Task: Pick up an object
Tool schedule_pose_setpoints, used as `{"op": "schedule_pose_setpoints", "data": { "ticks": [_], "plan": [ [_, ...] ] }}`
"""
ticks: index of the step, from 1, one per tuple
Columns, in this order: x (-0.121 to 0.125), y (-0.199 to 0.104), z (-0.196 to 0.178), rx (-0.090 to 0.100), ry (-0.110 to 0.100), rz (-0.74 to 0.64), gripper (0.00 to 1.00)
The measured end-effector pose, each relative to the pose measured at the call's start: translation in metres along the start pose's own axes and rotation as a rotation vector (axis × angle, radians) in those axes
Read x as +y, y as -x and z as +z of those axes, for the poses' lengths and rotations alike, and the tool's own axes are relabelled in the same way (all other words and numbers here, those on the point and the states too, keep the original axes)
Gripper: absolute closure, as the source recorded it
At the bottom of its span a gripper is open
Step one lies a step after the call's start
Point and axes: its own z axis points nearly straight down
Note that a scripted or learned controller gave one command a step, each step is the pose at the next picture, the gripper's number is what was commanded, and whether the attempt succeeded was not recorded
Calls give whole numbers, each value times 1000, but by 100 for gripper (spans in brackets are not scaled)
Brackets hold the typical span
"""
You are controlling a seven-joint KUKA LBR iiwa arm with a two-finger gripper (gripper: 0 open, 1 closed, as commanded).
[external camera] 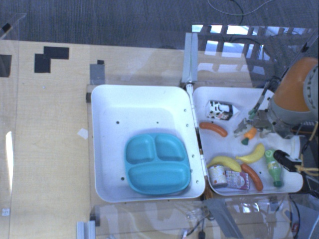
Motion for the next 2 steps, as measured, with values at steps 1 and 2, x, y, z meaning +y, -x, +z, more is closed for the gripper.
{"op": "schedule_pose_setpoints", "data": {
  "ticks": [1, 2],
  "plan": [
    [2, -1, -12, 1, 6, -1, 100],
    [-6, -31, -124, 1, -5, -70, 100]
  ]
}}
